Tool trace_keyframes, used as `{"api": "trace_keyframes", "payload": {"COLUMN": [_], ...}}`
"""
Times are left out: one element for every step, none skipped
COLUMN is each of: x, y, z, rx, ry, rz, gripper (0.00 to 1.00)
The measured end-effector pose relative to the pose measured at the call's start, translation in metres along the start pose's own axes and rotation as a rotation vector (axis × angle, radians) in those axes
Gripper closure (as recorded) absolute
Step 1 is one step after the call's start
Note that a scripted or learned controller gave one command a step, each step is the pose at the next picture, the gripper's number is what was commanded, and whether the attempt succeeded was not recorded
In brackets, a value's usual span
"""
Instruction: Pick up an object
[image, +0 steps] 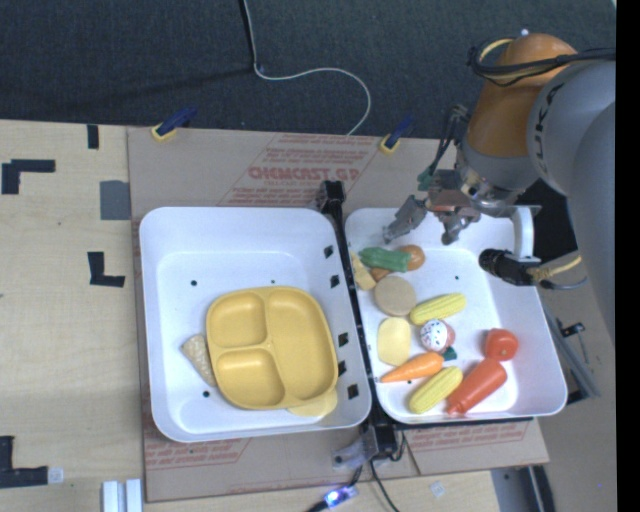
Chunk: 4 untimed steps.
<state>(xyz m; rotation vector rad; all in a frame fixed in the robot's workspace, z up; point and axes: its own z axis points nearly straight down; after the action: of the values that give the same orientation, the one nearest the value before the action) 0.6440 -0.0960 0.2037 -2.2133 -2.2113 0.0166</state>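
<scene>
The grey two-finger gripper (430, 218) hangs wide open with nothing in it, over the back of the right white bin (520, 340). Just below it lies a green and orange toy vegetable (392, 259). It looks light, hard and smooth, so a grab across its thin middle seems best. The same bin holds a yellow plastic corn cob (438, 307) and an orange toy carrot (410, 369). The left white bin (170, 250) holds a yellow plastic tray with three sections (270, 346).

A tan wooden bench (60, 330) carries black tape marks (100, 270) and a cardboard sheet (270, 170) held by blue-and-yellow clamps (174, 122). Behind it lies dark blue carpet (120, 50), crossed by a thin white cable (320, 75).
</scene>
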Motion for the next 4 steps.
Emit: {"api": "trace_keyframes", "payload": {"x": [0.000, -0.002, -0.002, -0.004], "y": [0.003, 0.004, 0.011, 0.013], "z": [-0.009, 0.035, 0.096, 0.117], "rx": [-0.015, -0.011, -0.010, -0.024], "ry": [-0.002, -0.002, -0.003, -0.010], "rz": [-0.003, -0.002, -0.003, -0.001], "gripper": [0.00, 0.00, 0.00, 0.00]}}
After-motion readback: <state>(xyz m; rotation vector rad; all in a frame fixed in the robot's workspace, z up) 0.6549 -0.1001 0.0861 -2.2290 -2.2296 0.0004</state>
